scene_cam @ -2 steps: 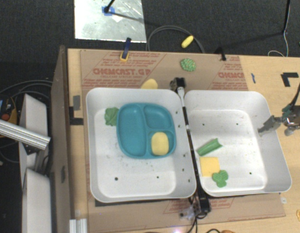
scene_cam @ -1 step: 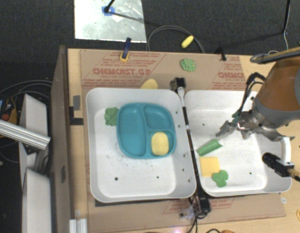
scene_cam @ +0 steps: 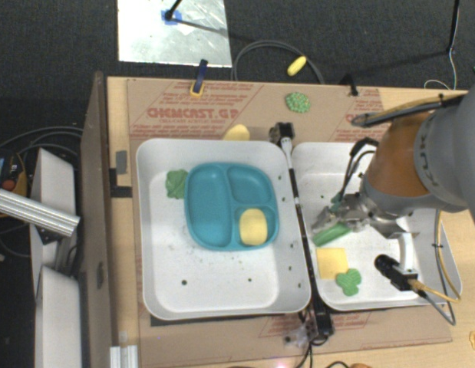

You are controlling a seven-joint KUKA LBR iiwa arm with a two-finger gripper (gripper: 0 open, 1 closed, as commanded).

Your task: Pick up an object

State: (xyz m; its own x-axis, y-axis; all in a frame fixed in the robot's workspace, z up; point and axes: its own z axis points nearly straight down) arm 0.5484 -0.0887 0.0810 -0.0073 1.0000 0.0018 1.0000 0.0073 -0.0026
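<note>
Gripper (scene_cam: 334, 219) was down in the right bin (scene_cam: 390, 296), over a green stick-shaped piece (scene_cam: 329, 234) near the bin's left wall — couldn't tell whether it was gripping. Yellow square block (scene_cam: 332, 262) and green broccoli-like piece (scene_cam: 348, 281) lay just below it. Left bin (scene_cam: 214, 297) held a teal divided plate (scene_cam: 219, 205) with a yellow item (scene_cam: 253, 226) on it
</note>
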